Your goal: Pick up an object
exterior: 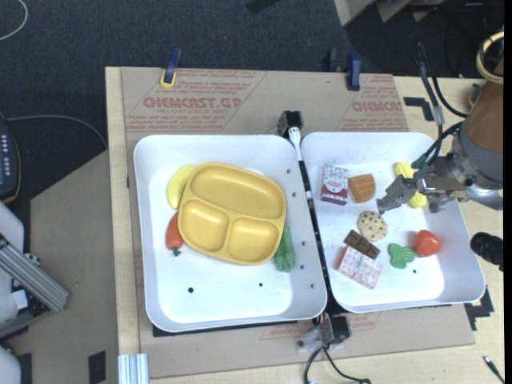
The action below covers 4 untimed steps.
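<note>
My gripper [413, 200] hangs low over the right bin [456, 290], near its right side, and looks open. One grey finger [391, 194] points down-left toward a round cookie [372, 226]. A yellow toy [404, 170] lies under the gripper, partly hidden, and a bit of it shows between the fingers. Nothing is lifted. Nearby in the same bin lie an orange block [362, 187], a red-and-white box [334, 184], a brown bar [362, 244], a pink packet [359, 267], a green toy [402, 254] and a red toy [427, 243].
The left bin [160, 294] holds a large yellow divided plate [232, 213]. A yellow banana [180, 184], a red-orange toy [174, 234] and a green toy [285, 250] are tucked around the plate. A black divider [308, 206] runs between the bins. Cables hang at the right.
</note>
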Tool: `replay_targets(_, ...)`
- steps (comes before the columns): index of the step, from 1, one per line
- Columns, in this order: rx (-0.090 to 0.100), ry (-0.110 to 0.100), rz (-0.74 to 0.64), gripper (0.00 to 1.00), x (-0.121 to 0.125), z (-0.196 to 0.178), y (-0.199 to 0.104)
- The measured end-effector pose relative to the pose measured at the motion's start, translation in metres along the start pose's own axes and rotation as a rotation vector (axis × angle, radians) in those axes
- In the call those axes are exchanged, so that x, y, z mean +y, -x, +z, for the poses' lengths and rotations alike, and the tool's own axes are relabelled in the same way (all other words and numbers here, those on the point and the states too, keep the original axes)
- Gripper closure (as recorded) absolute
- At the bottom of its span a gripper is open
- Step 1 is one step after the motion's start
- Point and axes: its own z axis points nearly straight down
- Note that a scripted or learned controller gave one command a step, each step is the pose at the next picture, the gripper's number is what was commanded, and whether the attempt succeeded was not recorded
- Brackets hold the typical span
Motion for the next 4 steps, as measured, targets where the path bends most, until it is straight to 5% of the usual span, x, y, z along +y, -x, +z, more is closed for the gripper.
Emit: replay_targets(4, 0.002, -0.008, 0.001, 0.00, 0.005, 0.191, -0.001)
